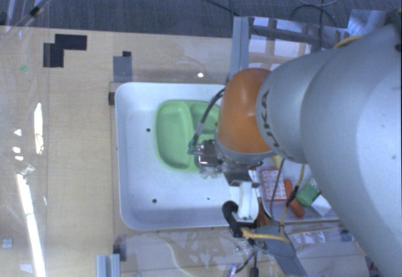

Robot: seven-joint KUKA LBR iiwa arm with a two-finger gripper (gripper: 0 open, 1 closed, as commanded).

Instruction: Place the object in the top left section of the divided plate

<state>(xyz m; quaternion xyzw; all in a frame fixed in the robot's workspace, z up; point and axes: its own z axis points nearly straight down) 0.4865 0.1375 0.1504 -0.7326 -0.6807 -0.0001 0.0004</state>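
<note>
A light green divided plate [176,134] lies in the left white bin [135,169], towards its far right part. My arm's orange band and wrist cover the plate's right side. My gripper [206,160] hangs over the plate's near right edge, seen from above as a small metal block under the wrist. Nothing shows in its grasp. In the right bin, partly hidden by the arm, lie a white and red packet [271,184], an orange carrot-like piece [293,199] and a small green block [308,195].
The big grey arm fills the right of the view and hides most of the right bin. The left bin's bare white floor [144,200] spreads to the left of and in front of the plate. The wooden bench [63,162] surrounds the bins.
</note>
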